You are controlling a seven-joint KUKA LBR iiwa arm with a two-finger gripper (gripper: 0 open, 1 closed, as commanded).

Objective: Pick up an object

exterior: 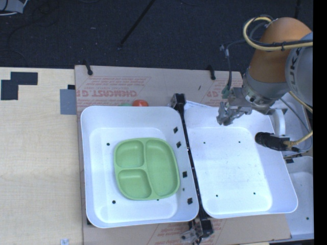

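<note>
The arm [278,50], grey and orange, reaches in at 2 o'clock. Its gripper [226,117] hangs over the top edge of the right bin [240,208]; I cannot tell its state. A green plate [146,168] with 3 parts lies flat in the left bin [97,137], at 8 o'clock.

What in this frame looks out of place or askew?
A small orange-red object lies outside the bins, on the cardboard just behind the left bin's far rim. The green divided plate sits slightly rotated in that bin. The end effector hangs over the right bin's far edge.
</note>
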